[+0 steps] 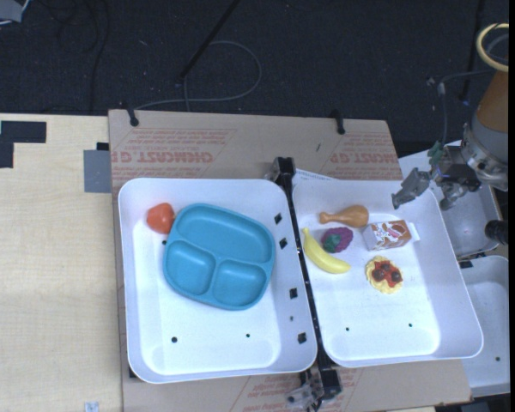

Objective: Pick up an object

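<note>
Above the right bin's (451, 256) far right rim, the gripper (429, 187) hangs with fingers spread, holding nothing.

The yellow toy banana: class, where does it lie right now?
The yellow toy banana lies in the right-hand white bin, near its left wall, just below the purple toy.

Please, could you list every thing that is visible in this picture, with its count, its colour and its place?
bins: 2, white, side by side on the bench
divided plate: 1, blue, left bin
tomato-like toy: 1, red-orange, left bin, at the plate's upper left
drumstick: 1, brown, right bin, top
banana: 1, yellow, right bin, near the divider
purple toy: 1, purple with green, beside the banana
packet: 1, red and white, right bin
round toy: 1, yellow with red, right bin
gripper: 1, grey, above the right bin's upper right corner
</note>
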`<act>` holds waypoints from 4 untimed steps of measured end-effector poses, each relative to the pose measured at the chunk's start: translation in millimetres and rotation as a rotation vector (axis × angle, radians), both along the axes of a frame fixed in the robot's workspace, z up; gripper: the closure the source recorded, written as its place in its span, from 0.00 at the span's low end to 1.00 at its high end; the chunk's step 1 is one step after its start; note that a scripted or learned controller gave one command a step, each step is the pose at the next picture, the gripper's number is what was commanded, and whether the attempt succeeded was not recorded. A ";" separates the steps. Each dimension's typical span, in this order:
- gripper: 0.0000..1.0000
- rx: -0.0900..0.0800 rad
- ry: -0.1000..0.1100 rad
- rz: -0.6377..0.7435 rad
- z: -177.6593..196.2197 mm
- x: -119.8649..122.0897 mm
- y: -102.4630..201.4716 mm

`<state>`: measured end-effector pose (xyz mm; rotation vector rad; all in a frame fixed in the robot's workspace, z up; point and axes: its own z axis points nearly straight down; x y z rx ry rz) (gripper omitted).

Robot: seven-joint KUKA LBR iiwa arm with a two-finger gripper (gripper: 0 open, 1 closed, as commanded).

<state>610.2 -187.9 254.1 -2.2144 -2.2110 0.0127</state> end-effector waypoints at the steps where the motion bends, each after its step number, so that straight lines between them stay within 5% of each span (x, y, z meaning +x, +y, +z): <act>1: 0.00 -0.002 -0.012 0.002 7.7 2.1 0.0; 4: 0.00 -0.012 -0.021 0.002 -141.8 14.8 -0.5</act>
